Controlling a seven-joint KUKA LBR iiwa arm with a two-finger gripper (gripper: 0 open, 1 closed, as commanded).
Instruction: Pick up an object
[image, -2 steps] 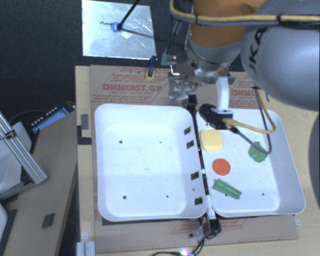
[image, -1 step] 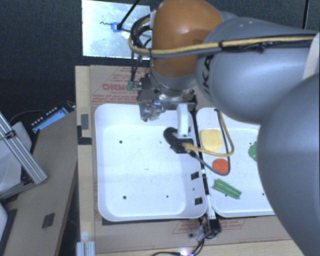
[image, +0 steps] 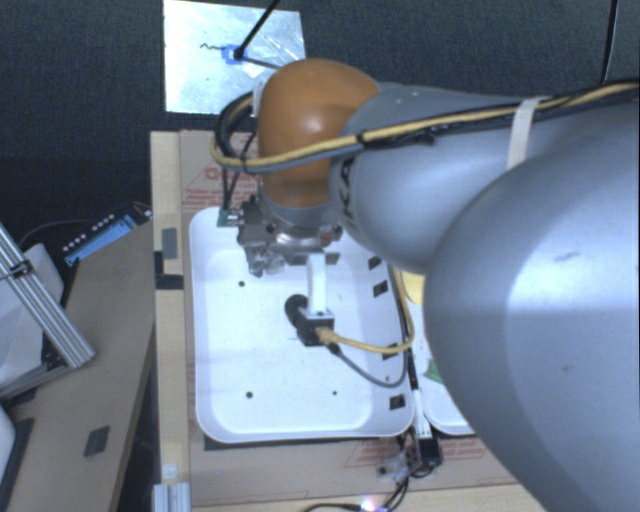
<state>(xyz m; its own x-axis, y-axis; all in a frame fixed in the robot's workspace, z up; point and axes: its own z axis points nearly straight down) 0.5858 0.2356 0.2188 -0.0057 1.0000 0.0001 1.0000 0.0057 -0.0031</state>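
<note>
Gripper (image: 268, 250) of grey metal hangs low over the shallow white left bin (image: 250, 350), above the bin's far half and towards its far-left corner. Whether it is open or closed cannot be told from this angle.

Directly above it sits the rounded orange band (image: 310, 110) of the wrist. From there the broad grey robot arm (image: 520, 260) stretches off past the left bin's right rim. It covers most of the shallow white right bin (image: 452, 420), of which a narrow strip shows just beside the left bin.

In that strip, just past the left bin's right rim, a small yellow object (image: 413, 290) peeks out level with the bin's middle. A small green object (image: 433, 372) lies nearer the bin's near-right corner. Both are too hidden to identify.

The left bin's floor shows a few tiny dark dots. Both bins rest on a flat brown cardboard sheet (image: 280, 465) that juts out past the left bin's near rim. A small black square patch (image: 168, 240) sits just left of the bin's far-left corner. Beyond the left bin's far rim lies a crinkled silver foil sheet (image: 235, 50). Well to the left of the bin, a silver aluminium rail (image: 40, 310) runs aslant.
</note>
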